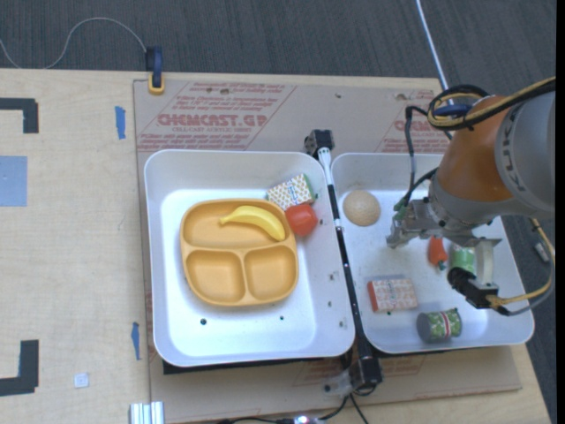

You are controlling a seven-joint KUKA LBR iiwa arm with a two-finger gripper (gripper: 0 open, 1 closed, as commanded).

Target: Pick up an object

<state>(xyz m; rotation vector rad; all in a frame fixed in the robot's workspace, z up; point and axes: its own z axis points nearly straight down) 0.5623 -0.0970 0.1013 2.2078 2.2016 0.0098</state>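
The gripper point(408, 234) hangs in the right bin point(380, 321), just right of the beige ball point(360, 208), above the patterned box point(392, 294); its grip state cannot be told

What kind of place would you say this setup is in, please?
Probably a robotics lab test bench, not a kitchen: two white bins sit on a taped workbench, toy food such as a banana rests on a plastic divided plate, and a grey-and-orange robot arm reaches in, trailing cables.
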